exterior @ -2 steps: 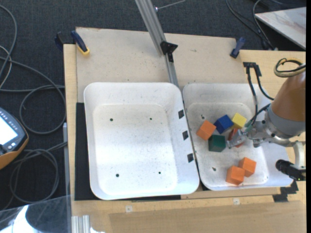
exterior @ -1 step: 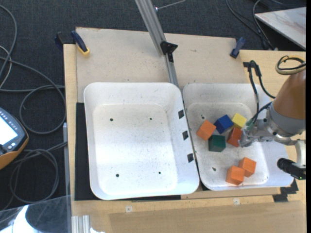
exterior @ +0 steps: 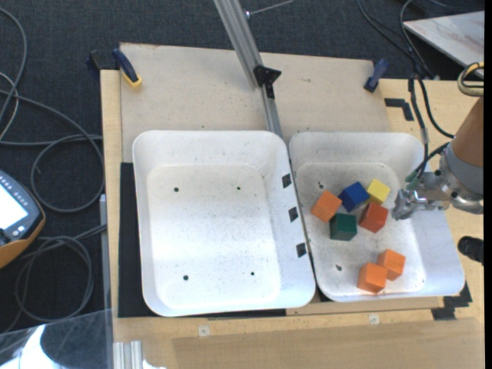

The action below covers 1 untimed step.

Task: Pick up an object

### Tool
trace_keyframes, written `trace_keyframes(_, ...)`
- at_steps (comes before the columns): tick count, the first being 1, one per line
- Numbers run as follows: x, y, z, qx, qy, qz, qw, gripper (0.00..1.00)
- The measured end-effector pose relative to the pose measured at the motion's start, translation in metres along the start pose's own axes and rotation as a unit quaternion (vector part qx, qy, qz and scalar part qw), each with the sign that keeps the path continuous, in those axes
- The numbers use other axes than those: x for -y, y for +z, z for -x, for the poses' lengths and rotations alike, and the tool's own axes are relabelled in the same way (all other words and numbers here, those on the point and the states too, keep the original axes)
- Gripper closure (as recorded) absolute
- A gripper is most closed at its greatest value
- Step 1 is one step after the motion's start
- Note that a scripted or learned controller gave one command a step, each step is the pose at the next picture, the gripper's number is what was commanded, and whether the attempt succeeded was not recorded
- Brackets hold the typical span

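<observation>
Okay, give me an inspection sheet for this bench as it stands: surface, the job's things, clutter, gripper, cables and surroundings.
Surface: wooden bench bearing a left bin and a right bin, side by side.
Job's things: all in the right bin. A cluster of orange block, blue block, yellow block, green block and red block; two more orange blocks nearer the front rim.
Clutter: blue clamps at the bench's back corners.
Gripper: gripper low over the right bin, just right of the red block; nothing seen held.
Cables: black cables looping over the floor on the left.
Surroundings: dark carpet, a metal pole rising behind the bins.
</observation>
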<state>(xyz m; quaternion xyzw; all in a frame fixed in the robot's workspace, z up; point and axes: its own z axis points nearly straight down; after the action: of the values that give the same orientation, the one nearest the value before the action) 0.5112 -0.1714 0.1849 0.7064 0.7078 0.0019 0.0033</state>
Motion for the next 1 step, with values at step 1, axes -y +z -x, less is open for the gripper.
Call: trace_keyframes(1,-0.0019,-0.0293,0.0001,0.000,0.000,-0.001,1.0000,1.00)
